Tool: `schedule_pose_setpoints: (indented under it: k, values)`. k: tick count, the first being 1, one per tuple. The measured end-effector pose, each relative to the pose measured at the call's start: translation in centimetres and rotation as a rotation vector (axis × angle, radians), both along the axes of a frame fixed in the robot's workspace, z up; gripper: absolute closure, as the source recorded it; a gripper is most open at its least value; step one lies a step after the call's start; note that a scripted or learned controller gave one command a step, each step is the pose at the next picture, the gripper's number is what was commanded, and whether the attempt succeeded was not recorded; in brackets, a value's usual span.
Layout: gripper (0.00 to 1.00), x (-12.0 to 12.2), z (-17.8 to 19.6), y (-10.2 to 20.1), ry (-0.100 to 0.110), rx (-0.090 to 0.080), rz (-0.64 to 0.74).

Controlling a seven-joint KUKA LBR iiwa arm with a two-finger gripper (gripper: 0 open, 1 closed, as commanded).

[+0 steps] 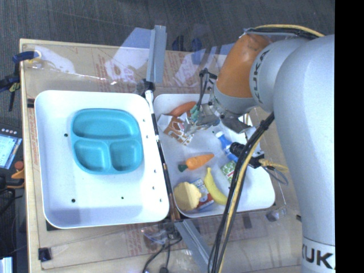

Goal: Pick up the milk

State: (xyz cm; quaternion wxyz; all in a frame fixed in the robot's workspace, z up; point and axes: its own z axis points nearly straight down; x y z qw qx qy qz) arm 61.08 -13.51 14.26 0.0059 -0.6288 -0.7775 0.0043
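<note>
The milk (177, 129) is a small white carton with brown print, lying tilted in the upper left part of the right bin (259, 201). My gripper (197, 118) hangs at the carton's right end, touching or just above it. The grey wrist and orange band rise behind it to the right and hide that end of the carton.
In the right bin also lie an orange piece (183, 108), a carrot (197, 162), a banana (215, 187), a yellow item (187, 195), a blue bottle (226, 144) and a green-white packet (229, 168). The left bin (51, 198) holds a blue divided tray (107, 139). A black cable (236, 192) crosses the right bin.
</note>
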Motion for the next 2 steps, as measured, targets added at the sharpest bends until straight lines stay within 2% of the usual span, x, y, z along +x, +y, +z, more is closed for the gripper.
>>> schedule_pose_setpoints:
  k: [1,2]
  values:
    - [1.0,-1.2,-3.8,1.2,-0.01,0.0,0.038]
    - [1.0,4.3,14.8,1.8,-0.013,-0.002,-0.112]
